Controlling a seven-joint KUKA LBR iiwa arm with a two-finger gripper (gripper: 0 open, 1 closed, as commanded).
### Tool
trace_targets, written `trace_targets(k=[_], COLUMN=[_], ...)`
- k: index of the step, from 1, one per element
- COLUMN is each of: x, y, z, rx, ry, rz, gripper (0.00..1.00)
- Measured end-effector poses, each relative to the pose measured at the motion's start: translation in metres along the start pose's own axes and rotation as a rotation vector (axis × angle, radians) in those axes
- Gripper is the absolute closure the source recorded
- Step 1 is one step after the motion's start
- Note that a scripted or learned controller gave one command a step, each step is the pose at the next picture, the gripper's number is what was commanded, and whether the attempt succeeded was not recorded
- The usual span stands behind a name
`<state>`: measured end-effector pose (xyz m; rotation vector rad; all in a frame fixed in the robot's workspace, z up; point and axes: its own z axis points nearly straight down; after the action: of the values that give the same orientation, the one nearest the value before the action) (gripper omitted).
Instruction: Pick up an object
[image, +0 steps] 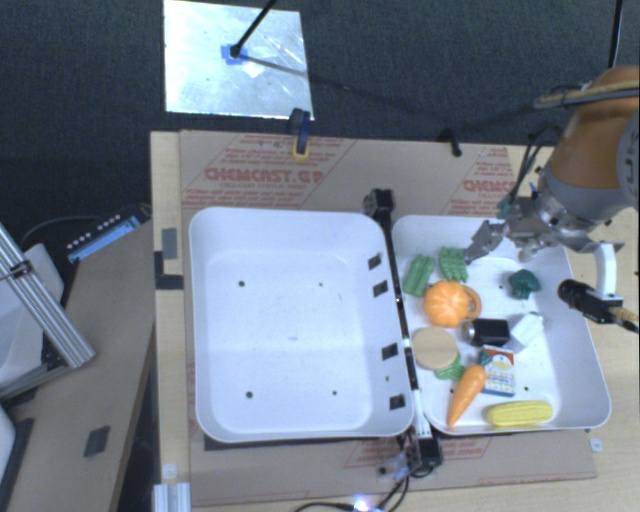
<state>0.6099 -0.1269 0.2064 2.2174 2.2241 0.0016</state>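
Your arm comes in from 3 o'clock, gripper low, pointing toward 9 o'clock.

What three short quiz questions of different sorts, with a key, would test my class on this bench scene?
1. True or false: the carrot lies in the left bin.
2. Which item lies nearest the right bin's front edge? A) corn cob B) orange ball C) dark green piece
3. Fill in: the gripper hovers over the ___ bin.

Key: 1 false; 2 A; 3 right.
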Motion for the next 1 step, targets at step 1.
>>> trace_targets(k=[1], x=[0.0244], y=[-0.0026], z=[0.1286], rx=[0.007], ry=[0.002], rz=[-0.002], gripper=[0.0])
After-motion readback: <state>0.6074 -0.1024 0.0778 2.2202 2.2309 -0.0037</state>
